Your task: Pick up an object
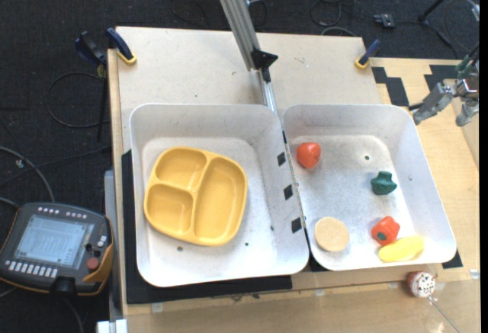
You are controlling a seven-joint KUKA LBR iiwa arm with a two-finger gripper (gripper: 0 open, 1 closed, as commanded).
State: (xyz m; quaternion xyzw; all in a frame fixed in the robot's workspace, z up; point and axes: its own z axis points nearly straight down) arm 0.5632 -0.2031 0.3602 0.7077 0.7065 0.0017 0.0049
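Note:
The right bin (pixel 404 133) holds several small items. An orange-red piece (pixel 308 155) lies near its far left, and a dark green piece (pixel 383 183) sits at mid right. Along the near side are a tan round disc (pixel 332 234), a red pepper-like piece (pixel 386 229) and a yellow piece (pixel 401 249) touching it. My gripper (pixel 450 99) pokes in at the right edge, outside the right bin's far right corner and well apart from every item. Nothing is seen held in it.
The left bin (pixel 145 133) holds a yellow divided plate (pixel 197 195). A slanted metal pole (pixel 240 15) comes down to the divider between the bins. A teach pendant (pixel 53 248) lies at the lower left. A small red-and-white object (pixel 419 284) sits on the bench's near right.

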